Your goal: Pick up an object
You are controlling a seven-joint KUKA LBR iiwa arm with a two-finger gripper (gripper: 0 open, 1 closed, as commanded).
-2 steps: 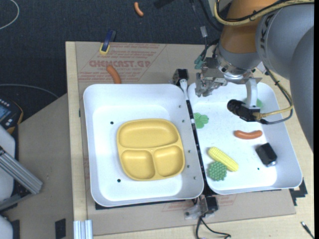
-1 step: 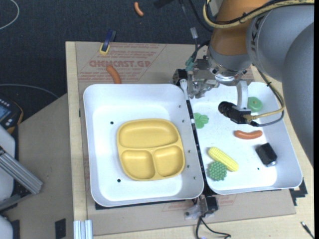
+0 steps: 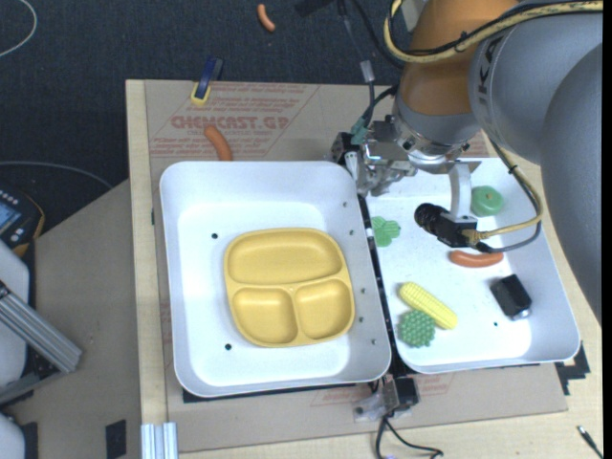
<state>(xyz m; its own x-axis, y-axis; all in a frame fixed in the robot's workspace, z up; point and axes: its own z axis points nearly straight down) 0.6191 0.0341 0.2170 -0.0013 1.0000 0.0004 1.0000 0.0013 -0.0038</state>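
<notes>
My gripper hangs over the far left corner of the right bin, close to the wall shared with the left bin. Just below it lies a small green toy. Further toward the front are a yellow corn cob and a green broccoli piece touching each other. A red sausage, a black block and a green round piece lie on the right side. I see nothing held by the gripper.
The left bin holds a yellow divided plate. A black part with a yellow cable hangs from the arm over the right bin. On the cardboard behind lie an orange sausage and a blue-yellow item.
</notes>
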